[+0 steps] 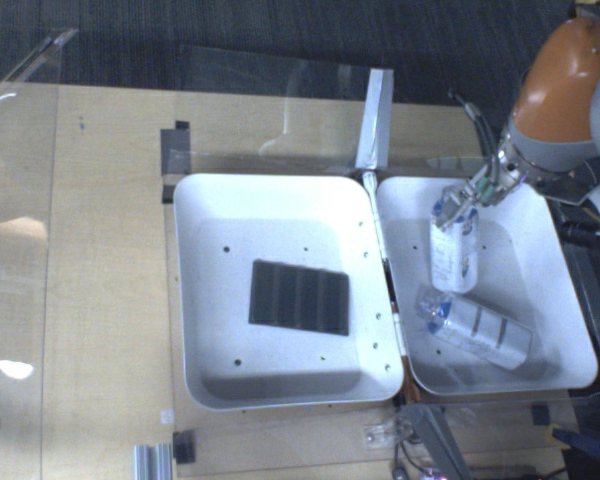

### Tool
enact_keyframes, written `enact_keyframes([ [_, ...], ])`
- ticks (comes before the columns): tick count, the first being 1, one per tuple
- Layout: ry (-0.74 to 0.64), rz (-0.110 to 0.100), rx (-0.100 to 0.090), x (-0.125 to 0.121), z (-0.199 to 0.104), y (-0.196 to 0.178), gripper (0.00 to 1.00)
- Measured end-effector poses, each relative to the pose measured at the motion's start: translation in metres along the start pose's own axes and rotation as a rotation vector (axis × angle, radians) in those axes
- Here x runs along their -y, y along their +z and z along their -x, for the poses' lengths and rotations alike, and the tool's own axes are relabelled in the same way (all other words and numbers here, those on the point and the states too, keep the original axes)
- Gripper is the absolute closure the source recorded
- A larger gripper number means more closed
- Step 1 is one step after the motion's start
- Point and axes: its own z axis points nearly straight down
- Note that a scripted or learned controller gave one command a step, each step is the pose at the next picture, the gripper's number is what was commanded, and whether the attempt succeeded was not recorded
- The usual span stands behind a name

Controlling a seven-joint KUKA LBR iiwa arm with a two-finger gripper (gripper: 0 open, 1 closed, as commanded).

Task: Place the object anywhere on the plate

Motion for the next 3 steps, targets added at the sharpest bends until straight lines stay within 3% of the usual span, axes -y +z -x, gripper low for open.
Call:
enact_keyframes([
  [1,-0.215,0.002,0.000,-0.057,-0.010,0.004,1.00],
  [2,-0.386,0.001,-0.001,-0.067,-0.033,-0.006,1.00],
  [3,-0.247,0.003,0.002,-0.084,-0.066,-0.168,1.00],
])
